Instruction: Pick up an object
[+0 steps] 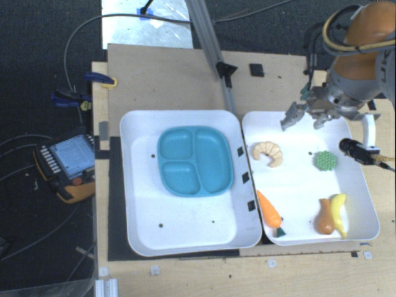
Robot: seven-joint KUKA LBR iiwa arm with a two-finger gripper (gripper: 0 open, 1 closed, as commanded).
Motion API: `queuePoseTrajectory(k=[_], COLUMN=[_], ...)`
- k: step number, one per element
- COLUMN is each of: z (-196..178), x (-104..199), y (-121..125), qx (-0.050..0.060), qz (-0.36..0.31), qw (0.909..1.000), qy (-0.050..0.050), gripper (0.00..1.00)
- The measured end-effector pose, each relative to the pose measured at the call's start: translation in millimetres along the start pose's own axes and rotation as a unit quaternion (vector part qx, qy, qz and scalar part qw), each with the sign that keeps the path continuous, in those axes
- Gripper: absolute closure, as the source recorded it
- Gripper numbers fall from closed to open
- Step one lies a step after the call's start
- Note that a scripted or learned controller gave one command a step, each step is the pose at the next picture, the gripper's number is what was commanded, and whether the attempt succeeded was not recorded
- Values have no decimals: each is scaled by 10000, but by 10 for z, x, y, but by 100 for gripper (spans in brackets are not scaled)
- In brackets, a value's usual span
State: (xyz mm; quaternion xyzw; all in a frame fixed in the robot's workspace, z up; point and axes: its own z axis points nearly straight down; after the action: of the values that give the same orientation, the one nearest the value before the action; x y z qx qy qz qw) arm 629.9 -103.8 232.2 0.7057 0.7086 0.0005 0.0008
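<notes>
Brown board covers the bench point(167, 79), and two white bins sit on it side by side. One bin holds a blue plate point(195, 161) with three little sections. The other, the right bin point(297, 184), holds the toy food.

Up over the far edge of the right bin hangs the pincer point(303, 117). Its two fingers are spread apart, and nothing is between them.

Closest to the pincer is the shrimp point(268, 153). It lies just below and a bit to the left of the pincer, toward the front of the bin. It is curled like a letter C, and its long side runs across the bin, left to right. I think this is the easiest thing to grab, so the pincer would need to go down and a little left.

A green ball point(325, 160) sits below and a bit to the right of the pincer, also near. Farther away toward the front lie a carrot point(270, 210), a banana point(338, 213) and a brown pear point(324, 219). The banana and pear touch each other, which could make them hard to pick.
</notes>
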Motion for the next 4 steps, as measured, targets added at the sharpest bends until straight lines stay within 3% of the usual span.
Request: queuePoseTrajectory(k=[3, 4], z=[1480, 1339], x=[21, 25], y=[-28, -12], qx=[-9, -23], qz=[23, 19], qw=[10000, 10000], qy=[-2, 5], gripper=[0, 100])
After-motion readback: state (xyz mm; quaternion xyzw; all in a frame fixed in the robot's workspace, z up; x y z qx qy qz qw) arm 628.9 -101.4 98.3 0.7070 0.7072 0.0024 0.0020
